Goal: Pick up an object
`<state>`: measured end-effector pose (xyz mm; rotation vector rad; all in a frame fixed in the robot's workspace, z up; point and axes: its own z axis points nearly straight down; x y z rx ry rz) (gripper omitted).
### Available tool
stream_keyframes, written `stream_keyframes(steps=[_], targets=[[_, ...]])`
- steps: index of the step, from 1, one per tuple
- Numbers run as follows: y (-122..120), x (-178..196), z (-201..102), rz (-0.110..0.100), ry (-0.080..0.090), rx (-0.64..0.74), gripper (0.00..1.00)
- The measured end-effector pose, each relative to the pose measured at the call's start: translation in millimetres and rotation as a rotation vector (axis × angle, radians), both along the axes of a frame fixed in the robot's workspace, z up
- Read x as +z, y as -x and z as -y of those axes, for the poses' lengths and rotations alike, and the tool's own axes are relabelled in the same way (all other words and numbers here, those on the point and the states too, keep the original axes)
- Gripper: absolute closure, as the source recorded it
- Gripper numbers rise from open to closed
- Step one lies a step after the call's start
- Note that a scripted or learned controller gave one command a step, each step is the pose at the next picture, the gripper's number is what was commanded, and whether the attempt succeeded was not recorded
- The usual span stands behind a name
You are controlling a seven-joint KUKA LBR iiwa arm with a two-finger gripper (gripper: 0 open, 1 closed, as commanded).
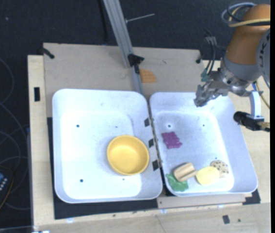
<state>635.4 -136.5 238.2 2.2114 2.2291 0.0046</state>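
Over the right bin's (234, 144) far rim, gripper (201, 100) is hovering w/ nothing in it; finger state unclear. Purple piece (171, 140), block (184, 171), yellow item (207, 175) are lying inside; bowl (127, 155) sitting in left bin (74, 144).

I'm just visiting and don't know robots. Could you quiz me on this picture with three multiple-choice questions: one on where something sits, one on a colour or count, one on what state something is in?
1. Where is the yellow bowl?
A. In the left bin
B. In the right bin
C. On the bench outside the bins

2. What colour is the flat scrap lying alone mid-way in the right bin?
A. Orange
B. Purple
C. Blue

3. How does the bowl stand?
A. Upside down
B. On its side
C. Upright, mouth up

Answers:
1 A, it lies toward the left bin's near right part.
2 B, it is plainly purple against the white floor.
3 C, its hollow inside faces the camera.

The gripper hangs over the right bin's far edge.
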Motion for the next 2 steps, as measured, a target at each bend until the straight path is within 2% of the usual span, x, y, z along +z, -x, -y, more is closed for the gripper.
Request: stream_keyframes(steps=[1,2], targets=[[-16,-5,-46,-0.001,0.002,-0.002,1.00],[-18,6,-98,0.001,0.000,-0.001,1.00]])
